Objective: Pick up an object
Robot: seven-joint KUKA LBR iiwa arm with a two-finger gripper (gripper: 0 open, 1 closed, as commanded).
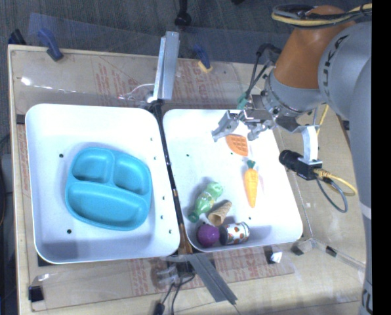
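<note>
The right bin (284,195) holds the toys; the left bin (44,176) holds a blue tray (109,187). The gripper (238,125) hangs open and empty at the right bin's twelve o'clock, just above an orange slice (237,144). That slice is small, flat, orange, probably light, stiff plastic, best pinched across its edges. A carrot (250,184) lies at its six o'clock.

We see the desk (84,277) bearing two white bins (51,120) side by side across its middle.
</note>
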